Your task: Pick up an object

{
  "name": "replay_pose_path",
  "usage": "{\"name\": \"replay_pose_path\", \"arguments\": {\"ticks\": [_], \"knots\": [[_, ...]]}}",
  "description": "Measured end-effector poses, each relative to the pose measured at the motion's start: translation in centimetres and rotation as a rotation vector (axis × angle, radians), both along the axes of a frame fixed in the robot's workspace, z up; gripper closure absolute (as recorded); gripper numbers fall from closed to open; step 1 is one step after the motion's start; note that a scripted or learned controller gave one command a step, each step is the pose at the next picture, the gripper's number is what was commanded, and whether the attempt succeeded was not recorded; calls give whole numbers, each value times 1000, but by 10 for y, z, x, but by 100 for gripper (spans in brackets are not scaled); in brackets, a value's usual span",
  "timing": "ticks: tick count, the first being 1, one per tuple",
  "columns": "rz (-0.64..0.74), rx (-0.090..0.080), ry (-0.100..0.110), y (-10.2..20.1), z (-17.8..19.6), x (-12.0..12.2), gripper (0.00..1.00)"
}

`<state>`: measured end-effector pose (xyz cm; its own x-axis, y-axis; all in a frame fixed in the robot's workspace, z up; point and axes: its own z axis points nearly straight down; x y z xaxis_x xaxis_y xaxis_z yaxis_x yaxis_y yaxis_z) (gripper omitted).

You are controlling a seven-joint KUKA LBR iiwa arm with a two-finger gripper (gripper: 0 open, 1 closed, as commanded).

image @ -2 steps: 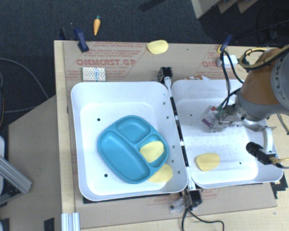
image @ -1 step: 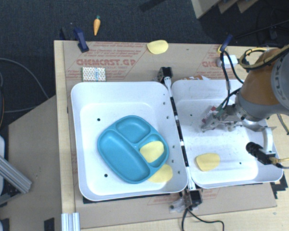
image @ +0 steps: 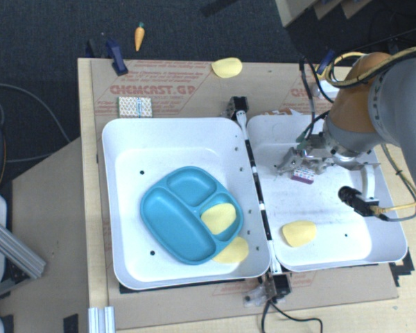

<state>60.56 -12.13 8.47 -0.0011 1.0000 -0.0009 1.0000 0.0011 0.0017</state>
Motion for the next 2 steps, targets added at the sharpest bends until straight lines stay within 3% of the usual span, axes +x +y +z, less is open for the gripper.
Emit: {"name": "replay_pose_path", "arguments": {"ticks": [1,2], "knots": [[1,-1,-2,0,10,0,100],[1,2,-1,67,101,-3,100]]}}
